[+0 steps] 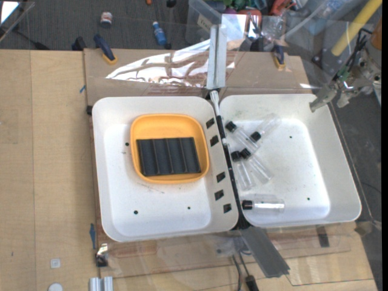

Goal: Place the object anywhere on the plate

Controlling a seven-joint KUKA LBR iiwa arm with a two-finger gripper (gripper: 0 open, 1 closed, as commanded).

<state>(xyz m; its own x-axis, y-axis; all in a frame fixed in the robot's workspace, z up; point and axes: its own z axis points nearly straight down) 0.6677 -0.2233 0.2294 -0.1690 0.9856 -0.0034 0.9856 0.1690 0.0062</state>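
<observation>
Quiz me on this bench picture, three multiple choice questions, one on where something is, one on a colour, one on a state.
1. Where is the plate?
A. In the left bin
B. In the right bin
C. On the floor

2. What colour is the plate?
A. Blue
B. Orange-yellow
C. Green

3. How do the clear tubes with black caps lie?
A. Stacked on the plate
B. Standing upright in a rack
C. Lying loose in the right bin

Answers:
1. A, it sits within the left bin, left of the divider.
2. B, its rim is orange-yellow around a dark ribbed insert.
3. C, they lie flat on the floor of the right bin, one apart near the front edge.
</observation>
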